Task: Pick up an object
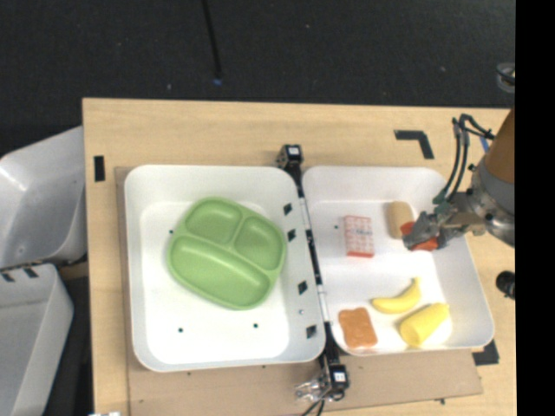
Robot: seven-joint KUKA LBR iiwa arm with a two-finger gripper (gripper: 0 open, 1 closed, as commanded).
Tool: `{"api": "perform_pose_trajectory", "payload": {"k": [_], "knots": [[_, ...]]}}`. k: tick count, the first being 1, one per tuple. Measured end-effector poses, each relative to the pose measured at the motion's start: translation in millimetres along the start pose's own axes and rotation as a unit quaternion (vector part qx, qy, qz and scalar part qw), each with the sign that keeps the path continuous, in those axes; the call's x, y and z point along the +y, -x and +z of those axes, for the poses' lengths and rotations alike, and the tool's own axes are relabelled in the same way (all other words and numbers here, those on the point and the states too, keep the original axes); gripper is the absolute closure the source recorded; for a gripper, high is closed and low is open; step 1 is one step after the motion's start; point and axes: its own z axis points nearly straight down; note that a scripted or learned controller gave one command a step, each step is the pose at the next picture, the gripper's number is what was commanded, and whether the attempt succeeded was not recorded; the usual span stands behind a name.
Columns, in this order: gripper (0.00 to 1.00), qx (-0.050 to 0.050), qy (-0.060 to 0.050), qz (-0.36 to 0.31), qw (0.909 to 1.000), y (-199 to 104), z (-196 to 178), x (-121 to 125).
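Five items in right bin (451, 258), green plate (227, 251) left, end effector (424, 234) beside tan roll (399, 217)

Green divided plate (227, 252) in left bin (139, 319).

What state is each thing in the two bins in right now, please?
green divided plate: lying flat in left bin
pink packet: flat in right bin
tan block: beside the gripper
banana: lying flat
yellow block: lying flat
orange block: lying flat
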Motion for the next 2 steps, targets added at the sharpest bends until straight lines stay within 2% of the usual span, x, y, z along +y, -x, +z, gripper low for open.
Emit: {"api": "perform_pose_trajectory", "payload": {"k": [2], "knots": [[1.0, 0.002, -0.002, -0.003, 1.0, -103.3, -4.9, 61.1]]}}
